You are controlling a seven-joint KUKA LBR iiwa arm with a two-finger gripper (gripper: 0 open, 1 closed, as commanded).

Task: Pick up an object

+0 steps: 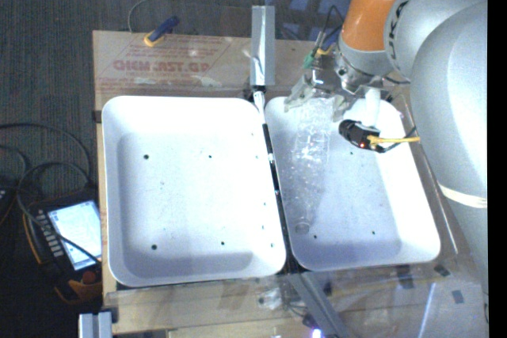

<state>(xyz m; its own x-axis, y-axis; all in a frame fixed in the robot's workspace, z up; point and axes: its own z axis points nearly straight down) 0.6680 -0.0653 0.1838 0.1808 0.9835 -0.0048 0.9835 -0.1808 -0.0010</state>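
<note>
A clear plastic bottle (307, 158) stretches along the left side of the right bin (396, 202), with its cap end (301, 227) toward the front. Its far, wide end sits between the fingers (296, 99) of my gripper (315, 96), which is shut on it at the bin's back left corner. The grey arm with the orange band (376, 4) comes in from the upper right.
The left bin (190, 186) lies beside the right one, with a narrow dark gap between them. A metal post (261, 43) stands just behind the bins' shared corner, close to the gripper. A blue and yellow tool (161, 29) lies on the cardboard at the back left.
</note>
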